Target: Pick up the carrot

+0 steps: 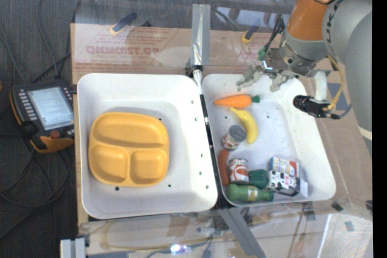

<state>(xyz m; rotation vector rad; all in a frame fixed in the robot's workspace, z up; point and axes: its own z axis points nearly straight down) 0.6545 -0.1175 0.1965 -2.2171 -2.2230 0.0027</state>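
Carrot [233, 101], banana [247, 124] in right bin [314, 148].

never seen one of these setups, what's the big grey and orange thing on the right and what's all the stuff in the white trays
This is a single picture from one fixed camera above a bench, looking down at a slant. The grey and orange thing is a robot arm reaching in from the right. At its end is the tool, a two-finger grasper, open and holding nothing, hovering over the far edge of the right bin. Just below it lies the carrot, the thing it is meant to pick up, with a banana beside it. Nearer the camera are small cans, a green bottle and a small carton. The left bin holds a yellow divided plate.
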